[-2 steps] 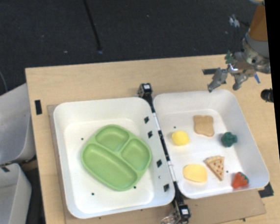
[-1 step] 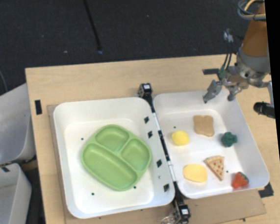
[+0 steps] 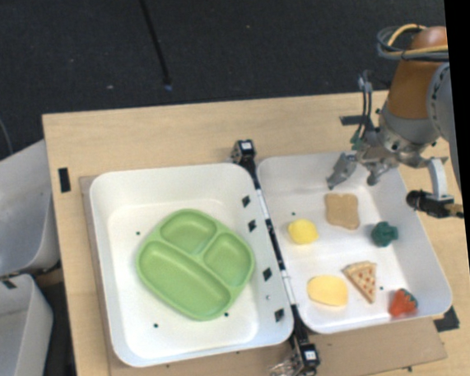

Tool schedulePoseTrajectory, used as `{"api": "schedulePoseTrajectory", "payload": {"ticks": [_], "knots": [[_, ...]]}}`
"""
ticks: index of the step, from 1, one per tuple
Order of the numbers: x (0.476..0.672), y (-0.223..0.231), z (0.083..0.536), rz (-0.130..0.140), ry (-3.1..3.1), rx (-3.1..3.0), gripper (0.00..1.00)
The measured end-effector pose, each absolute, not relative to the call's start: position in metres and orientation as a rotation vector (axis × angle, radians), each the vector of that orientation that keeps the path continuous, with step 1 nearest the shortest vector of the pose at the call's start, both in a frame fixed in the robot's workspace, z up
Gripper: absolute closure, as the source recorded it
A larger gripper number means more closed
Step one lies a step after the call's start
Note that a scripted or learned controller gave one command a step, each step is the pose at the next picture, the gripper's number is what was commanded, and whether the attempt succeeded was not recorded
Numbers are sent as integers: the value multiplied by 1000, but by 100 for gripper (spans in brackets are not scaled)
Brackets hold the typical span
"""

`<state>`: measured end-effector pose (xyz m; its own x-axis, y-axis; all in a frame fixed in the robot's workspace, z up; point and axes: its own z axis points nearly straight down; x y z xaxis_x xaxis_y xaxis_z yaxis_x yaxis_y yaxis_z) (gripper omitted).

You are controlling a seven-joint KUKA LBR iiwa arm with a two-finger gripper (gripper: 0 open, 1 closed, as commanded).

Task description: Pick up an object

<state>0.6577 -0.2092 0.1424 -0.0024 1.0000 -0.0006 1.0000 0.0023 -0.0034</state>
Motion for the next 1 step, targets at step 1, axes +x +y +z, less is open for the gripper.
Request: {"api": "schedulePoseTrajectory", "payload": {"ticks": [1], "knots": [[659, -211, 158, 0, -2230, -2222, 100]]}}
